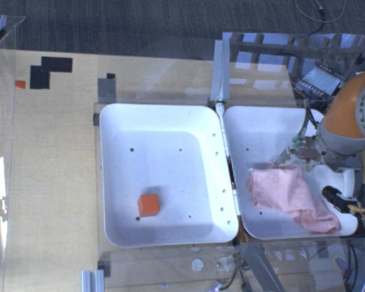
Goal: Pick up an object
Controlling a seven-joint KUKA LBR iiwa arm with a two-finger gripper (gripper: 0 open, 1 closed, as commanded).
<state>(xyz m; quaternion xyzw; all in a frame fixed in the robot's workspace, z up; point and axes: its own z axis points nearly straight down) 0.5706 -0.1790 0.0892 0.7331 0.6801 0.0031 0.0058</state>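
The arm [351, 117] is reaching in from three o'clock, its orange-banded wrist hanging over the far right corner of the right bin [261, 123]. The gripper [296, 152] is pointing down and toward nine o'clock, sitting just at the twelve o'clock edge of the pink cloth [292, 198]. How wide the pincer is standing cannot be told, nor whether it is gripping anything. The cloth is lying crumpled across the right bin's near half, toward five o'clock. An orange block [149, 205] is resting in the left bin [118, 163], at its seven o'clock area, well apart from the gripper.
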